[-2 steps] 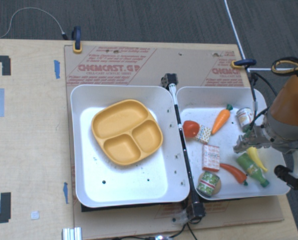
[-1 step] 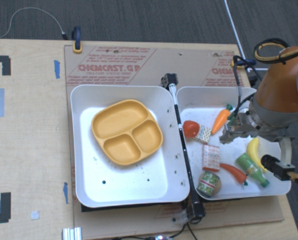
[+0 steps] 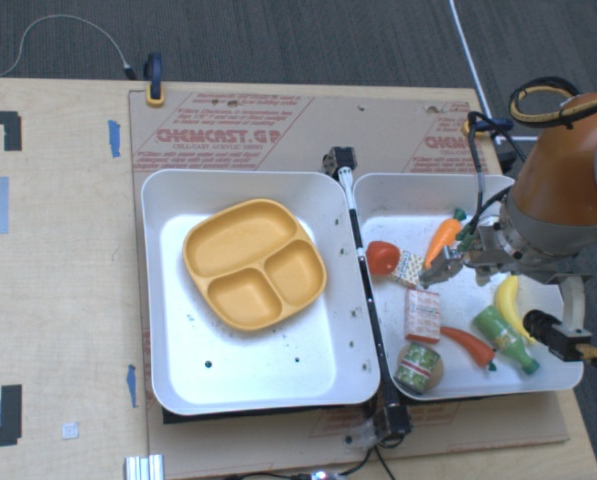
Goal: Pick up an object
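My gripper (image 3: pixel 446 268) hangs low in the right bin (image 3: pixel 538 383), just beside the toy carrot (image 3: pixel 443 238) and tomato (image 3: pixel 382 258); I cannot tell its grip; I judge nothing lifted yet, the pick remains.

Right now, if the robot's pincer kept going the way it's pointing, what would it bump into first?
Probably the small checkered packet. The pincer points left and down into the right bin, with the packet just ahead, the tomato beyond it and the carrot beside it. Its height is hard to judge, so it might touch the bin floor first.
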Controlling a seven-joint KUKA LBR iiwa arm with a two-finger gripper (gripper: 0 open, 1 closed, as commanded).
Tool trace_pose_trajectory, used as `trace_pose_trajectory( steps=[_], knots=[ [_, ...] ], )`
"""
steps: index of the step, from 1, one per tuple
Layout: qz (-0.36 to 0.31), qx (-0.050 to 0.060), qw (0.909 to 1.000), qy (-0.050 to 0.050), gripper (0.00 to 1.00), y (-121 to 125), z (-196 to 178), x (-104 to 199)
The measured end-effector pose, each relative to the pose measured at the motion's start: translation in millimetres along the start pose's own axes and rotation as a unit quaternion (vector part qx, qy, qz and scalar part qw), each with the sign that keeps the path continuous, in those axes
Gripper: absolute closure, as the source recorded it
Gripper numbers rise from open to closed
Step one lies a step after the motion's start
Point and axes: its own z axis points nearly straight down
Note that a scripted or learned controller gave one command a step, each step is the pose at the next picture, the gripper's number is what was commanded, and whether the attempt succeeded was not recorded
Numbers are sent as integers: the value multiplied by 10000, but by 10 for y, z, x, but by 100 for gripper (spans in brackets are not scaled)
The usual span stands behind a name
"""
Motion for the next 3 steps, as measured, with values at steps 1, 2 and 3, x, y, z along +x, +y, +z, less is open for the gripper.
trace_pose_trajectory(
  steps=[1,2,3],
  knots=[
    [5,1,10000,1,0,90,874,-23],
    [6,-6,10000,-4,100,92,778,-22],
    [-6,-1,10000,3,100,-238,-21,636]
  ],
)
